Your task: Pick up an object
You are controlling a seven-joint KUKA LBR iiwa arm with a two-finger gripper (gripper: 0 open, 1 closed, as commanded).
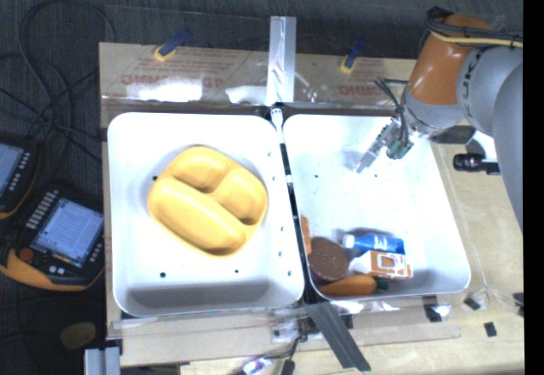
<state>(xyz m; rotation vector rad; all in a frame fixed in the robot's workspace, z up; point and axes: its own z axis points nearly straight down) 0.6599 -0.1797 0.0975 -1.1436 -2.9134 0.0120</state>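
Filling left bin: yellow bread-shaped lump. Crowding right bin near corner: brown disc, orange piece, blue-white carton, orange-white box. Gripper above.

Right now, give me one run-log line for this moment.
arm: over right bin, upper part | pincer: nothing visibly held | items: clustered at right bin's near edge | left bin: yellow object

Two bins: smooth white plastic, faintly glossy. Yellow lump in left bin: smooth, soft-sheened. Carton in right bin: glossy printed card.
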